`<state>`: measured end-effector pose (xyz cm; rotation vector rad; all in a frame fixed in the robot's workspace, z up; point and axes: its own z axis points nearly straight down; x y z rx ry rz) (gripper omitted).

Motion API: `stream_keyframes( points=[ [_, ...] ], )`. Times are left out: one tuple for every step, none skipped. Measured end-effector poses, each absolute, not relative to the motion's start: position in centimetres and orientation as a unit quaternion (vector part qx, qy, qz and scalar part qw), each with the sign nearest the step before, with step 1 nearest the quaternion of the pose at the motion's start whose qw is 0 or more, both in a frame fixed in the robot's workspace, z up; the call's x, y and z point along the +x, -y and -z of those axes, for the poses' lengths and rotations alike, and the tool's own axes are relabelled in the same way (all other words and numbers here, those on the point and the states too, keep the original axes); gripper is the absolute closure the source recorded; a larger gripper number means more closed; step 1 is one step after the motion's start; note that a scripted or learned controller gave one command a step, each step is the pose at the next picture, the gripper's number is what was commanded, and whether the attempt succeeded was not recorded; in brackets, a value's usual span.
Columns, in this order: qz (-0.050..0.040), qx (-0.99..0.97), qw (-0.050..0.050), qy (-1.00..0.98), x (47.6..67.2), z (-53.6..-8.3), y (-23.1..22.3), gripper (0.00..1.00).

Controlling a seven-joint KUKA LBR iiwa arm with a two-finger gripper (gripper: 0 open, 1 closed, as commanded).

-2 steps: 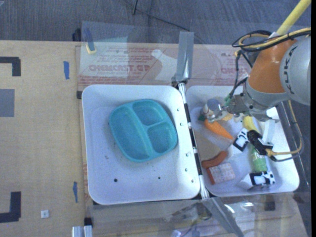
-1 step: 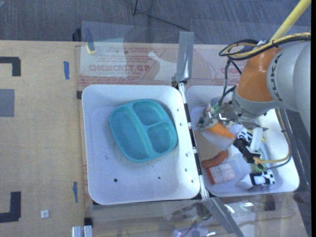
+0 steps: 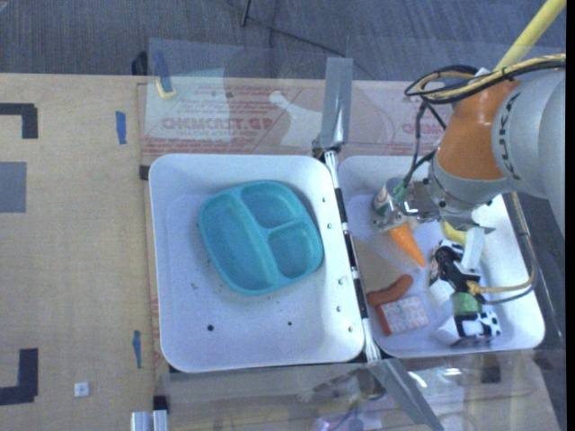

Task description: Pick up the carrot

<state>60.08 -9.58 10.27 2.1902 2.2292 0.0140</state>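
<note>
A: What are the biggest things on the bench?

B: Two shallow white bins, side by side. The left bin (image 3: 180, 330) holds one teal plate (image 3: 260, 236), smooth plastic, rounded, with three compartments. There are a few dark specks on the bin floor around it.

A: And the right bin (image 3: 530, 326)?

B: It holds several small things. The grey arm (image 3: 503, 133) with its orange band reaches over it from the right, and some black and yellow cables run along the arm.

A: Where is the carrot (image 3: 407, 241)?

B: In the upper left part of the right bin. It is one orange cone, smooth, with its point toward the lower right and its wide end toward the gripper (image 3: 409, 206). The wide end is just under the gripper, maybe touching it.

A: Does the gripper have hold of it?

B: I cannot tell. The wrist hides that part, so how far the gripper is open is not visible.

A: What else is there, by size?

B: One flat pink-red card (image 3: 402, 314) with small print, near the lower left corner. One reddish sausage (image 3: 393, 287), long and rounded, just above the card. One small black-and-white toy (image 3: 476, 323) with a green part, at the lower right. One small yellow piece (image 3: 452, 233) beside the arm; its shape is mostly hidden.
</note>
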Motion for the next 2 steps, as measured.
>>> stream_keyframes(
  points=[
    [-0.0005,0.714,0.000,-0.700,61.1,-18.5,5.2,1.00],
    [-0.0003,0.710,0.001,-0.704,58.7,-22.5,6.6,1.00]
  ],
)
